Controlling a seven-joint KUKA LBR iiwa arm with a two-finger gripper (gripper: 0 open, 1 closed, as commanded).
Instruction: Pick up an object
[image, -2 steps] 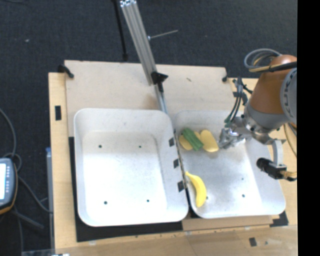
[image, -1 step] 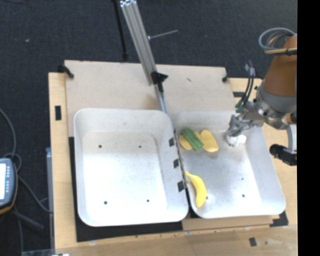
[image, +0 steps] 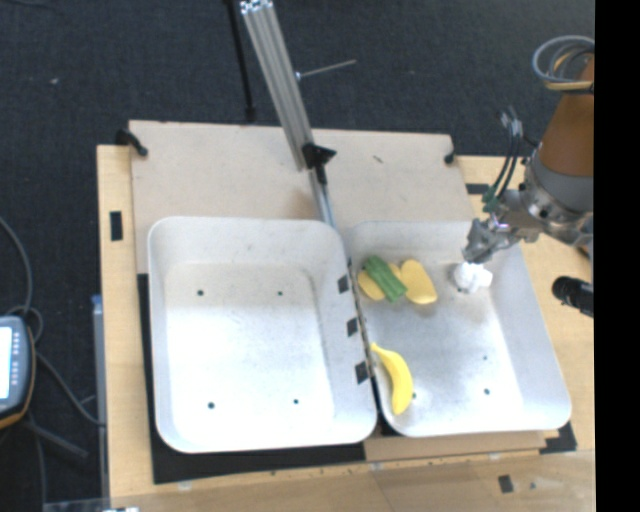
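Gripper (image: 482, 252) is above small white object (image: 472, 277) in right bin (image: 520, 330), near far wall; can't tell if it is open or holding. Risk: object slips bc light, or wall blocks approach

Both white bins (image: 250, 330) look like matt, faintly speckled plastic; the banana (image: 393, 376) looks smooth and glossy; the bench (image: 230, 165) resembles pale, matt wood.

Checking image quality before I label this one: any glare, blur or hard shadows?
Camera view: soft overall, so the small white object under the gripper nearly blends into the right bin; lighting even, no harsh glare, only faint shadows beside the banana.
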